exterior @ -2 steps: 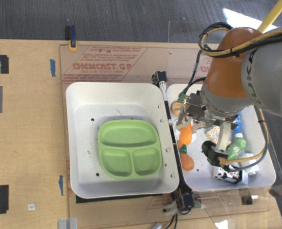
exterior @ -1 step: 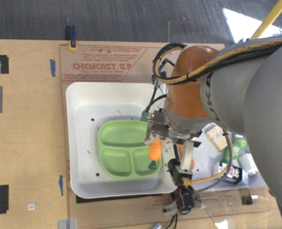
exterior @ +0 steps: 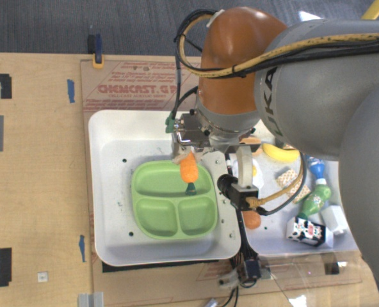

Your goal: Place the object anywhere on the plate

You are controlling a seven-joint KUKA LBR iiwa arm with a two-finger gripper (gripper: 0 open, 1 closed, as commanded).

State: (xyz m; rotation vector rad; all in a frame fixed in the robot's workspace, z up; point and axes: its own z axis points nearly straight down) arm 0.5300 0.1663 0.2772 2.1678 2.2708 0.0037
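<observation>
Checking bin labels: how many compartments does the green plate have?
3. The green plate in the left bin has one long compartment across its far side, under the toy carrot, and two smaller ones side by side nearer the camera.

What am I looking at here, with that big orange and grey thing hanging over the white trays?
That is a robot arm, seen from a camera fixed above the bench and looking down at a slant. It reaches in from the right. Its pincer hangs over the left white bin, where a green plate with three compartments lies. A toy carrot, orange with a green tip, sits right under the pincer at the plate's upper edge; whether it is gripped or just lying there I cannot tell. The right bin holds other items: a banana, a green bottle, a small black and white box and an orange ball.
</observation>
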